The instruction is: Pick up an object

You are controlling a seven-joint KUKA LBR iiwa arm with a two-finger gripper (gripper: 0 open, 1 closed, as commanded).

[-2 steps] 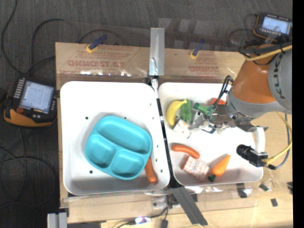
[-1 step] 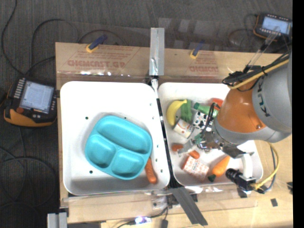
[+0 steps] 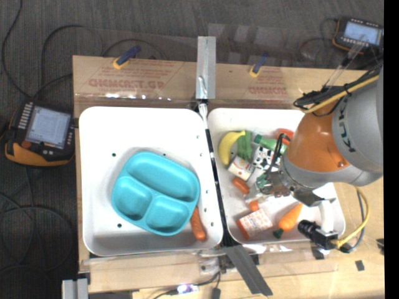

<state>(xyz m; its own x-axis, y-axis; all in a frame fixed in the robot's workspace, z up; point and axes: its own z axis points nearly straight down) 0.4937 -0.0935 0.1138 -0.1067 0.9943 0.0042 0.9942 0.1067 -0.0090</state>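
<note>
The arm's orange band (image 3: 315,148) looms over the right bin (image 3: 219,167); the gripper (image 3: 272,182) reaches among its clutter, seemingly mid-grasp. Finger state: cannot tell. Next: lift cleanly.

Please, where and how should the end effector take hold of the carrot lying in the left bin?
Probably at the carrot's middle, coming straight down from above. It lies flat and narrow between the blue tray and the left bin's right wall, so the fingers should close across its width. Space on either side looks tight.

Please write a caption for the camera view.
Gripper lowered among toys in right bin; blue plate in left bin.
</note>
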